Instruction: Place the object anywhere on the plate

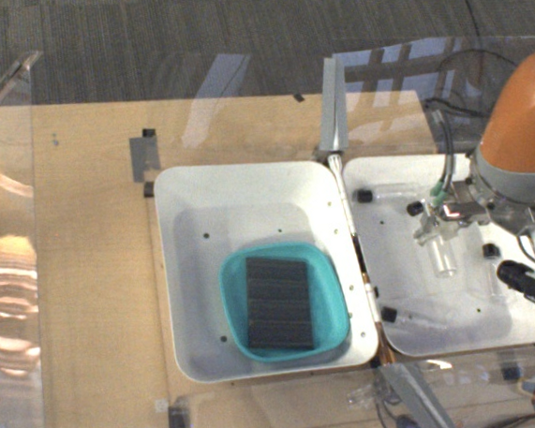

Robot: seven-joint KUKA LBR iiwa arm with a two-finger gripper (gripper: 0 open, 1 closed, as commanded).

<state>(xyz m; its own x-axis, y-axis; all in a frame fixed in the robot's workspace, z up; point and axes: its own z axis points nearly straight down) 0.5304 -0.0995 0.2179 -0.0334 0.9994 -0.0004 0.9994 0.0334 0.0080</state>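
Gripper (437, 239) over right bin (400, 323); finger state cannot be told; dark object (279, 301) already on teal plate (232, 282); approach vertically.

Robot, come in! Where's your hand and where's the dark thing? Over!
Hand over right bin. Dark ridged block already on teal plate, left bin.

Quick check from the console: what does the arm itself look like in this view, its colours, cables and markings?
The arm shows a rounded orange band above a grey wrist section. Thin dark cables loop beside it on the left. The gripper looks pale and translucent, with a small red-lit spot near its mount. I can't make out any markings.
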